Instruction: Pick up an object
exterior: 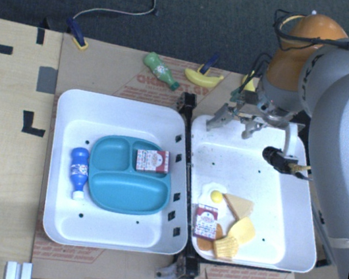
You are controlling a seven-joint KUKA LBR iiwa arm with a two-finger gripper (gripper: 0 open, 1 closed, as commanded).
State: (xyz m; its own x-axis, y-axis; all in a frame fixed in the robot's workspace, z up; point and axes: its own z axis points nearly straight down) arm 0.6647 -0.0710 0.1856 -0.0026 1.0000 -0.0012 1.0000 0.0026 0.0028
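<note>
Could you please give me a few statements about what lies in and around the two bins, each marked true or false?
1. The blue bottle lies in the left bin, beside the teal tray. True.
2. A small carton rests on the teal tray. True.
3. The banana lies inside the right bin. False: it lies on the cardboard behind the bins, near the green bottle.
4. The gripper holds the fried egg. False: the gripper hangs over the far end of the right bin with nothing between its fingers, and the egg lies near the front.
</note>
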